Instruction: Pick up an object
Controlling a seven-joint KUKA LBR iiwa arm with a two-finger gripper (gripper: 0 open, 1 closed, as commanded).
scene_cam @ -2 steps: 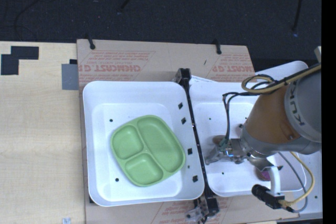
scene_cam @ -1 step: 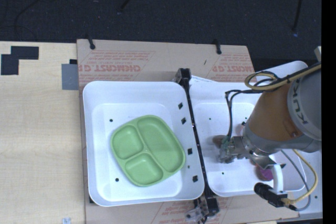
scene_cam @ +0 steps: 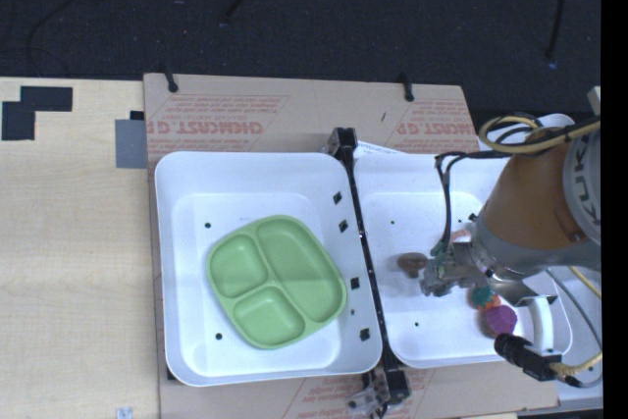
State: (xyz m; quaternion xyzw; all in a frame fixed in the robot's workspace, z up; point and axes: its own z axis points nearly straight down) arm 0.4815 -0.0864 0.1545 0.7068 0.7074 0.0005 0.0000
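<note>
Robot arm reaching into the right bin toward small objects.

A small brown object (scene_cam: 412, 262) lay on the floor of the right bin (scene_cam: 412, 211), just left of the tool (scene_cam: 439, 280), likely the thing to be picked. A magenta ball (scene_cam: 498, 319) and a bit of teal (scene_cam: 481, 293) sat close beside the arm (scene_cam: 535, 211). Whether the tool was wide or narrow could not be told. A green divided plate (scene_cam: 276, 282) lay flat in the left bin (scene_cam: 186, 211), apart from the work, on the worktop (scene_cam: 69, 260).
</note>
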